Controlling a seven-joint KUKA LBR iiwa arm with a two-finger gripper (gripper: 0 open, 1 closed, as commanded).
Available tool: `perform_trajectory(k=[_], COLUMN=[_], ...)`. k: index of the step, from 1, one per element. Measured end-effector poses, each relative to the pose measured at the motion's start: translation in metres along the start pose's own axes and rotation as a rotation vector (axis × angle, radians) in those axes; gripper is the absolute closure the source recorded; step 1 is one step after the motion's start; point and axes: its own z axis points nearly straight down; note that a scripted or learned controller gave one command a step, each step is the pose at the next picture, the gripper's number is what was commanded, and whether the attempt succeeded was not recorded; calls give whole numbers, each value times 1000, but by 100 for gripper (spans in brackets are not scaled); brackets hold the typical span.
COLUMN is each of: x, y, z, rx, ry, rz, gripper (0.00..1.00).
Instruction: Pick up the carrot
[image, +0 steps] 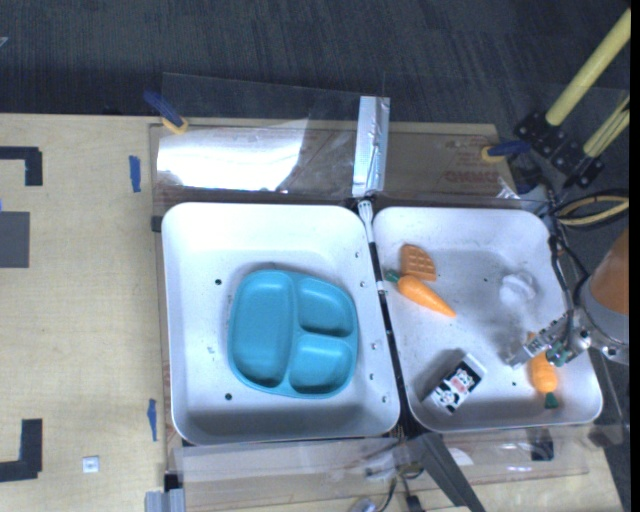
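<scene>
Even, fairly bright overhead light falls on the bench (80, 300). Strong glare whitens the clear sheet (230, 160) behind the left bin (190, 240) and the foil strip (372, 145) beside it. Both bins read slightly washed out, with soft shadows inside their walls. The right bin (480, 225) floor looks smudged grey. Detail is soft overall, softest toward the right edge.

Dark grey carpet floor (300, 40) beyond pale wooden bench (70, 300); blue tape marks (134, 172) on bench.
</scene>
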Motion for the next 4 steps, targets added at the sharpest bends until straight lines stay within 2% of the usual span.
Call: perform_trajectory(k=[1,2,3,4], x=[41,44,-4,-9], y=[20,23,-6,21], z=[1,2,-103,-15], rx=[2,2,8,13], ry=[-9,-2,-8,11], rz=[478,473,347,245], gripper=[100,0,0,0])
